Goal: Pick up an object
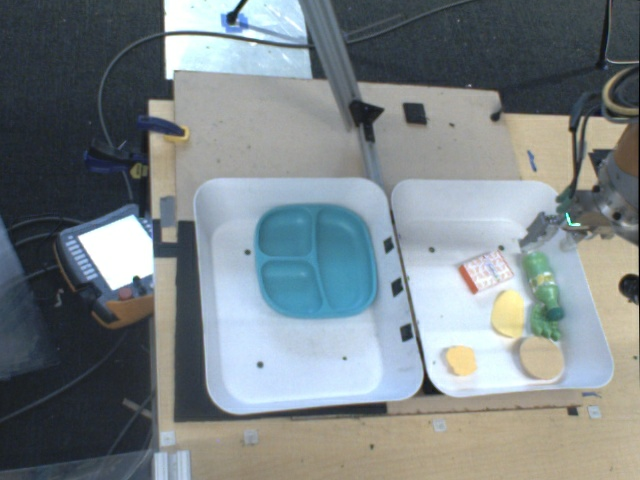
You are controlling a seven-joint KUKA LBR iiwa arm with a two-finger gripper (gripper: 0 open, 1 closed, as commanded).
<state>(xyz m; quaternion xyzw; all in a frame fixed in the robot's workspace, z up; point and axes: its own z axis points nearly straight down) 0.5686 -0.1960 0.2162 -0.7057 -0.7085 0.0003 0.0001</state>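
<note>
Gripper (pixel 545 230) hangs over the right bin's (pixel 440 213) far right, presumably eyeing the green bottle (pixel 542 280); can't tell its opening.

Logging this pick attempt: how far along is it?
Nothing looks done: the red-and-white packet, green bottle, yellow piece, small orange piece and tan round piece all lie in the right bin. In hand: the gripper hangs at that bin's right rim, holding nothing visible. Left: descend, grasp, lift.
</note>
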